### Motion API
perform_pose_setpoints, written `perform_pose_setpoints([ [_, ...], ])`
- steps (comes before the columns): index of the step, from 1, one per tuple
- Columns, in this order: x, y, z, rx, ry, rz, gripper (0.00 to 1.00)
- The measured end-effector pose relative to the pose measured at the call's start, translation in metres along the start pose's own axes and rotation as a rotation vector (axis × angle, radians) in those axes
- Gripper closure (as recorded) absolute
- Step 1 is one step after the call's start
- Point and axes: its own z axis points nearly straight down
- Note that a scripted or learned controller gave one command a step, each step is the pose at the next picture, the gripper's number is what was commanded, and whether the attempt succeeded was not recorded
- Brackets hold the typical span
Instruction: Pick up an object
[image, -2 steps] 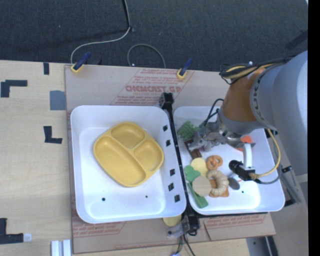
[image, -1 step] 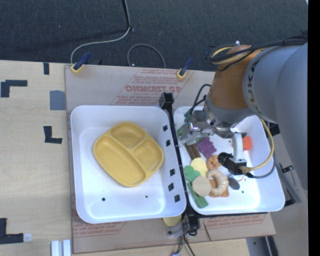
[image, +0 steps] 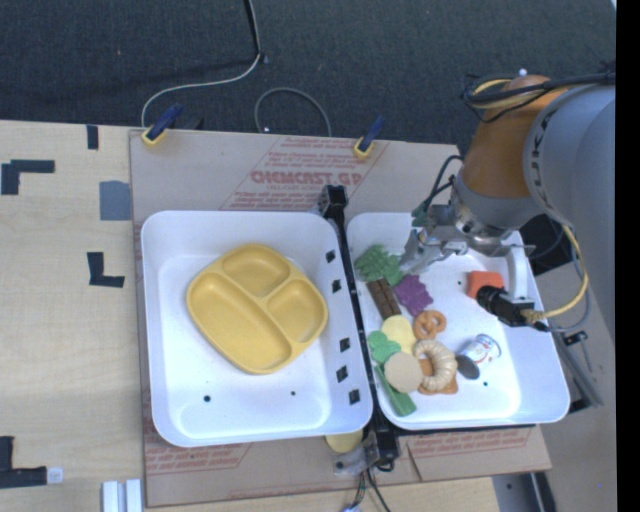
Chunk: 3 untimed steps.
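Several toy foods crowd the right white bin (image: 540, 395), and the gripper (image: 418, 250) hovers low by the green leafy toy (image: 377, 263) and purple plastic piece (image: 412, 294). Approach step, I'd say; jaw state unclear. Next: descend squarely.

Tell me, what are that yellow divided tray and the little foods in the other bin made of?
The yellow divided tray looks like moulded plastic: one even colour, smooth rounded compartments, a soft sheen. The pretzel and croissant seem to be toy food, probably plastic or rubber, given their flat, uniform colours. The purple piece and the green leafy piece look alike; which exact material is unclear.
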Motion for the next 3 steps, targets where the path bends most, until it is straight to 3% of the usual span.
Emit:
perform_pose_setpoints([
  [1,0.003,-0.001,0.0,0.002,0.001,-0.003,0.0],
  [2,-0.02,0.008,0.103,-0.001,-0.003,-0.002,0.0],
  [3,-0.02,0.013,0.079,-0.018,-0.004,-0.004,1.0],
])
